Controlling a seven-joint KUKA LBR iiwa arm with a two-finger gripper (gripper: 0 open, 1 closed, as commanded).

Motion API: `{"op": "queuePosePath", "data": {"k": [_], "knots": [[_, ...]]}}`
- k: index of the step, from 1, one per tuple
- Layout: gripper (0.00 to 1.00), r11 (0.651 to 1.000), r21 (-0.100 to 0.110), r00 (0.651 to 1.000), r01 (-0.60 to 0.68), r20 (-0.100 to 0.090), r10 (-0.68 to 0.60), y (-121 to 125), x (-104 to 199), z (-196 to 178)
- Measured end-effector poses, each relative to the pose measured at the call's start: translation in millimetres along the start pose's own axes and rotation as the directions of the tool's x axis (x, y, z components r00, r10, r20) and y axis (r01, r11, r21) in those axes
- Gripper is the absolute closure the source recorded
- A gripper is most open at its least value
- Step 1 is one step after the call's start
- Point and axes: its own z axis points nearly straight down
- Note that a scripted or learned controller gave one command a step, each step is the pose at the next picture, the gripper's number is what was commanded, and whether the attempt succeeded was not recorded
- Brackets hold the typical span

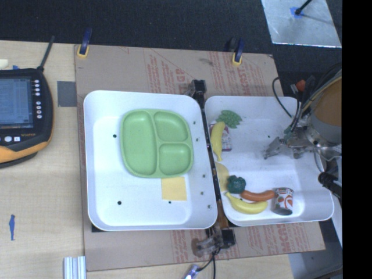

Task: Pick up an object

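Far left on the bench (35, 214) there's an orange-edged teach pendant (20, 116) with its screen lit. Next to it sits a sheet of cardboard (145, 68) held by two blue clamps, carrying both bins.

The left bin (99, 202) has a green divided plate (157, 143) lying flat toward its upper middle, and a pale yellow square slice (174, 189) just below the plate, nearly touching its lower edge.

The right bin (314, 214) has all the pickable stuff bunched along its left and bottom. Up top is a green leafy piece (229, 118), with a yellow banana (217, 139) standing lengthwise against the left wall and a small packet (226, 139) right beside it. Lower down there's a dark green broccoli piece (236, 184), an orange sausage (257, 195) lying across a second banana (246, 205), and a small red and white can (283, 201) on its side at the end of them.

The end effector (273, 151) comes in from the right, low over the bare floor of the right bin. Its two fingers look spread apart with nothing between them, well apart from every object.
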Motion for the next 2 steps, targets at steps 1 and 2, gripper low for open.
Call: {"op": "queuePosePath", "data": {"k": [1,2], "knots": [[0.0,1.0,-0.001,1.0,0.001,-0.002,-0.001,70,13,6],[0.0,1.0,0.002,1.0,0.003,-0.001,-0.003,-89,44,-32]]}}
